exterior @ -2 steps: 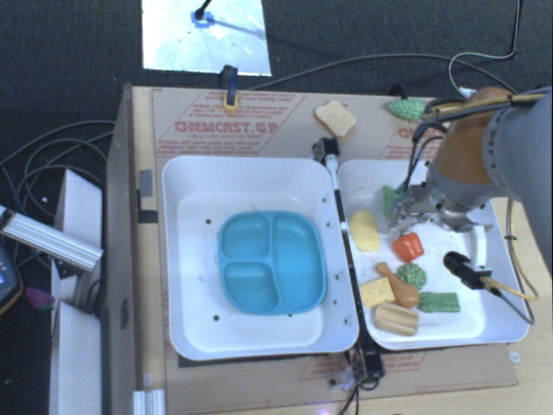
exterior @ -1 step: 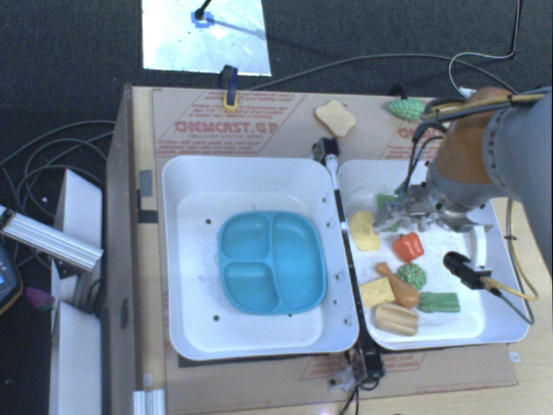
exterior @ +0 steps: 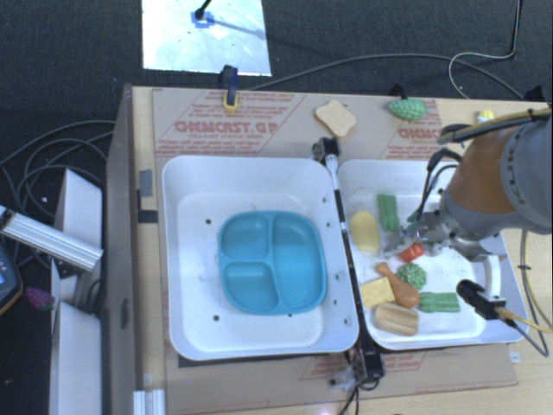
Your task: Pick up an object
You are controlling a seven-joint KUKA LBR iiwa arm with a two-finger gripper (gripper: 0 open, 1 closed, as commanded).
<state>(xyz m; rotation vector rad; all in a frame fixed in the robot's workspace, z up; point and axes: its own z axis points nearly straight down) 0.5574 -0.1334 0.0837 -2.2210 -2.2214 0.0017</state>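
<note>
The red piece [exterior: 413,252] lies mid-way in the right bin [exterior: 501,334], between the green stick [exterior: 387,212] near the far wall and the green lump [exterior: 412,275]. The pincer [exterior: 421,232] hangs just over it; whether it is open I cannot tell. A straight descent centred on the piece should avoid its neighbours; the arm [exterior: 497,184] reaches in from the right edge, wrist bent down.

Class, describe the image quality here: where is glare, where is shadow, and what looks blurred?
Camera view: glare washes out the silver sheet beyond the bench; the blue plate sits evenly lit with soft shadow; the arm looks slightly smeared; small toys by the tool are soft, low-resolution.
</note>
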